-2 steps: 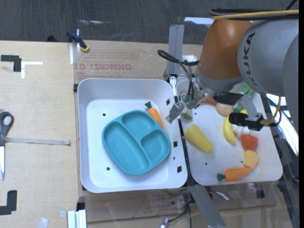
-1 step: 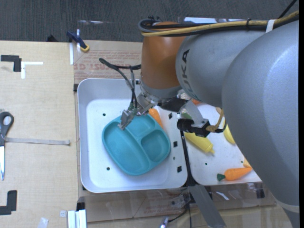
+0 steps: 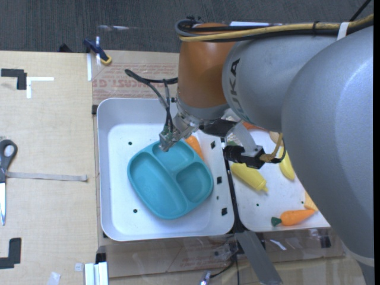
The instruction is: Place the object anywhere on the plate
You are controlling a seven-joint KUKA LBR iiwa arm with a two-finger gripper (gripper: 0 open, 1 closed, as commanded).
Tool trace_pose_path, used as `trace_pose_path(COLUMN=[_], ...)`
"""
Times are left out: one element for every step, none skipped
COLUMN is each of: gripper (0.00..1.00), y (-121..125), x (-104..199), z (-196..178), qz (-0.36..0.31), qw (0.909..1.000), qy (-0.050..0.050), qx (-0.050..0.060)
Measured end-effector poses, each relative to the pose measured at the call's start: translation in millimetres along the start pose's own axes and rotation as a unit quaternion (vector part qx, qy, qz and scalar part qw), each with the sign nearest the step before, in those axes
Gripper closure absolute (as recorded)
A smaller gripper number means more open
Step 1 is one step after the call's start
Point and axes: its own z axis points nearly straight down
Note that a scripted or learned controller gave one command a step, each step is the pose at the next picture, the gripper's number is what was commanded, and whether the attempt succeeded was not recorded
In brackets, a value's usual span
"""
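A teal divided plate (image 3: 170,181) lies in the left white bin (image 3: 113,177). My gripper (image 3: 167,140) hangs over the plate's far rim, its tip just above the upper compartment. An orange carrot-like piece (image 3: 194,146) lies right beside the gripper, against the plate's upper right edge and partly hidden by the wrist. The view does not show anything held in the gripper.
In the right bin (image 3: 261,209) lie a yellow piece (image 3: 249,176), a second yellow piece (image 3: 287,165) half under the arm, and an orange carrot with a green top (image 3: 294,217). The arm's large grey body (image 3: 309,100) covers the right bin's far part. Scissors (image 3: 6,159) rest on the bench at left.
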Motion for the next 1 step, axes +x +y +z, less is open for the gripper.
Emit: trace_pose_path(gripper=[1.0], y=[-22.8], x=[83.1], z=[-37.5], qz=[-0.116], qw=[0.9933], qy=[0.001], qx=[0.0])
